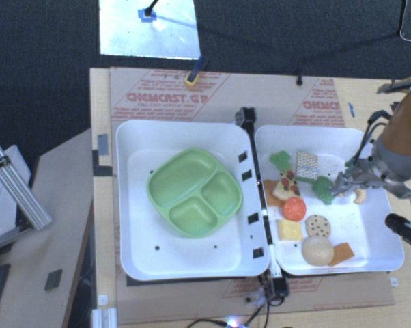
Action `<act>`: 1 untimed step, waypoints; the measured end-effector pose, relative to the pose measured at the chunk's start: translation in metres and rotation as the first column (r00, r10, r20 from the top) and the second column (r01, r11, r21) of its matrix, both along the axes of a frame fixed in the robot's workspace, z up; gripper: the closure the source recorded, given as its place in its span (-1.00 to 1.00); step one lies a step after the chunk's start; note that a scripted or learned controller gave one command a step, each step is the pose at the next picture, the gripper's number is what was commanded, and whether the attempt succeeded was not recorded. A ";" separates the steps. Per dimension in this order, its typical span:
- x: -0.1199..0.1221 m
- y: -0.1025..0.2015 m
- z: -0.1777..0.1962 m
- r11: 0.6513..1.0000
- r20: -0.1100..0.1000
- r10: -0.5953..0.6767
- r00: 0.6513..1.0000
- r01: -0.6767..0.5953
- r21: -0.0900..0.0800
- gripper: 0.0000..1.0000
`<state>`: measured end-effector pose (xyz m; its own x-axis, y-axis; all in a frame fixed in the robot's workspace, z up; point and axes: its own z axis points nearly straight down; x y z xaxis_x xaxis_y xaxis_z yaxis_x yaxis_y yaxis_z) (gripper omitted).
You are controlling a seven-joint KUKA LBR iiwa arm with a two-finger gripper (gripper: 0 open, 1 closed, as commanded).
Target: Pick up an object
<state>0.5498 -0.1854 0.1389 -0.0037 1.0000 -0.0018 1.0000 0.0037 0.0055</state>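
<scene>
We see the two-finger metal gripper (342, 185) low in the right white bin (379, 251), touching the green broccoli-shaped toy (322, 189); we cannot tell its state. The green divided plastic plate (194, 192) lies in the left white bin (134, 183).

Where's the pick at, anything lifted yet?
Done: the arm has reached into the right bin, gripper low beside the green toy. In hand: nothing I can confirm; the grip itself is too blurred to read. Left: secure an item and lift it. The other food toys lie in the bin, the green tray in the left one.
</scene>
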 end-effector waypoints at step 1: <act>0.006 0.007 0.061 1.000 0.003 0.002 1.000 -0.002 -0.001 1.00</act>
<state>0.5559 -0.1786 0.1997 -0.0059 1.0000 -0.0023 0.9999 0.0059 0.0082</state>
